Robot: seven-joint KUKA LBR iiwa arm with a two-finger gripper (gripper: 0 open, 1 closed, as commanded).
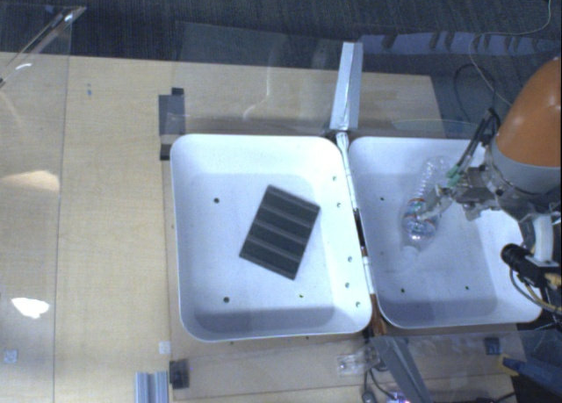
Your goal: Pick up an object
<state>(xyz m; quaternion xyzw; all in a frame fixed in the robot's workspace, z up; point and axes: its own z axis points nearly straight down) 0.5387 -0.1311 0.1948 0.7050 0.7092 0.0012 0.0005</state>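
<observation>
Clear plastic bottle (421, 208), crumpled and transparent, lay in the right bin (439, 291), in its upper-middle part, slanted with one end toward the far rim and the other toward the bin's centre. Rested on the white floor of the bin, apart from all four walls. Outline faint against the white; label or cap colour could not be made out.

Gripper (450, 189) seen just beside the bottle's right side, low over the same bin, reached in from the right edge. Whether open or closed could not be told: fingertips blurred and partly merged with the bottle's glare. Contact with the bottle could not be confirmed either.

Grey arm with orange band (531, 129) above the wrist, extended over the right bin's right rim. Black cables (527, 265) hung near the wrist at the lower right.

Left bin (202, 217), touching the right bin along a shared middle edge, held a dark ribbed rectangular block (280, 232), flat on the floor near the bin's centre, turned at a slant, well apart from the bottle.

Both bins set on a light wooden bench (97, 243). Grey upright post (347, 85) at the far junction of the two bins.
</observation>
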